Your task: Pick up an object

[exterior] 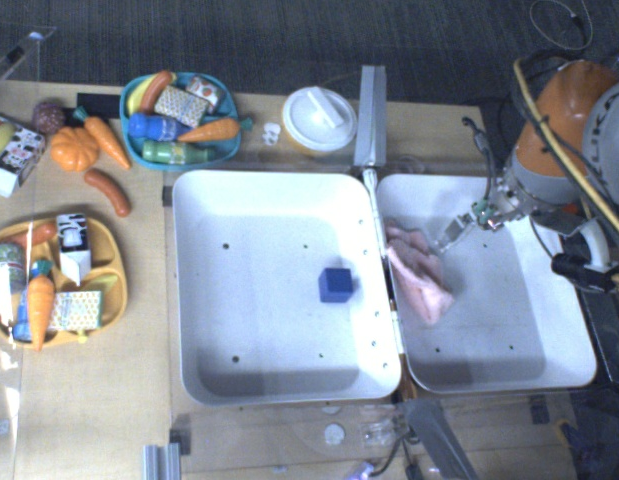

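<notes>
Arm (564,133) enters from the right, over the upper part of the right bin (509,368). The hand (451,234) sits low inside that bin, pointing down and left, with its tip just beside the upper end of a pink cloth (419,278); whether it touches the cloth cannot be told. Fingers are too small and blurred to judge, so I cannot tell whether they are spread or pressed together, and nothing is seen between them. The pink cloth lies crumpled against the left wall of the right bin, running from near the hand down toward the bin's middle. In the left bin (239,368) a small blue cube (336,284) rests alone, right of centre, well apart from the cloth and separated from it by the two bin walls. On the worktop (149,298) to the left: a yellow tray (114,268) of toy food, a blue bowl (139,153) of toy vegetables, a loose toy carrot (111,142) and toy sausage (108,192). A white lid (321,118) lies behind the bins.
</notes>
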Controlling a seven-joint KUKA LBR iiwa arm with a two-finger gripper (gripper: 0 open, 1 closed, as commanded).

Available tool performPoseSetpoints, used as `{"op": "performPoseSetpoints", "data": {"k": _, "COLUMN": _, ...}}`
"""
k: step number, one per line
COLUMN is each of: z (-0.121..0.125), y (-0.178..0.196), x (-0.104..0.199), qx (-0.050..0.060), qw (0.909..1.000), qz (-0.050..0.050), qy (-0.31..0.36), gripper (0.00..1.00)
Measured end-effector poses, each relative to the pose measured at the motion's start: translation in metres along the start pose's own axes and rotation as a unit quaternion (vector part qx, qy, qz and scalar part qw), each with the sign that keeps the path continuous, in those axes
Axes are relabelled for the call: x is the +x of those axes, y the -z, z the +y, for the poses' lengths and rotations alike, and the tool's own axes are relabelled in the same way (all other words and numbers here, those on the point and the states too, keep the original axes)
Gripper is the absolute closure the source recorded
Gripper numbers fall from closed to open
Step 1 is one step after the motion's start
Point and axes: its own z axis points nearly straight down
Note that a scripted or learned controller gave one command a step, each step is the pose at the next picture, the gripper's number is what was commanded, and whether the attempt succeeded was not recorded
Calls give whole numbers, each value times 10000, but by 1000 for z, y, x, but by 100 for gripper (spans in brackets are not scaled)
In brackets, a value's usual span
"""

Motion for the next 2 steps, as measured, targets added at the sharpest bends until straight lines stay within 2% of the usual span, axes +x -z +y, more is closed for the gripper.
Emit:
{"op": "performPoseSetpoints", "data": {"k": 1, "z": -23, "y": -43, "x": 53, "qx": -57, "qw": 9997, "qz": -45, "qy": 248, "gripper": 0}}
{"op": "performPoseSetpoints", "data": {"k": 2, "z": 32, "y": -44, "x": 28, "qx": -50, "qw": 9889, "qz": -23, "qy": -1482, "gripper": 0}}
